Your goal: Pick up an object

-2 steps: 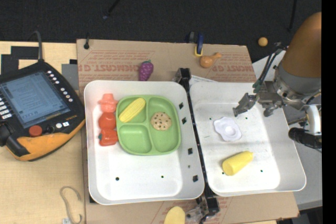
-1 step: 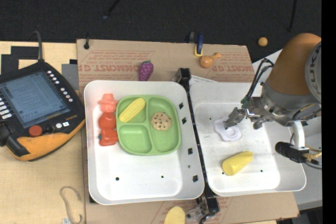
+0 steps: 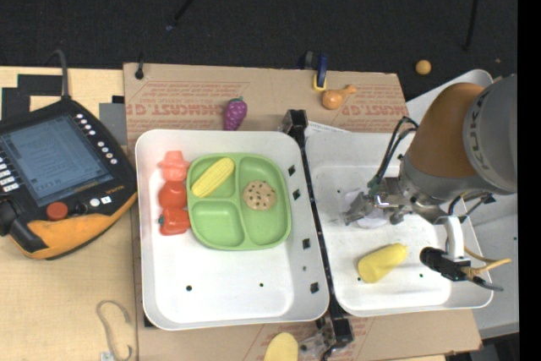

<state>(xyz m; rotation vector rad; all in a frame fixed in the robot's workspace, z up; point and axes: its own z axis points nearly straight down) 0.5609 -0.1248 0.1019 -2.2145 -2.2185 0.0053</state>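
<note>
Camera view, from above the bench: the gripper (image 3: 372, 211) hangs low over the middle of the right bin (image 3: 414, 290), with the grey arm (image 3: 456, 139) reaching in across the bin's right edge. Whether it is open or closed cannot be told, and nothing is seen in its grasp. The likeliest pick, a yellow object (image 3: 382, 262), lies near the bin's front edge, just to the front of the gripper. Its long axis runs roughly along that edge, slightly tilted. In the left bin (image 3: 220, 287), a green tray (image 3: 221, 226) with a corn cob (image 3: 211, 176) and a cookie (image 3: 259, 195) sits well apart.
</note>
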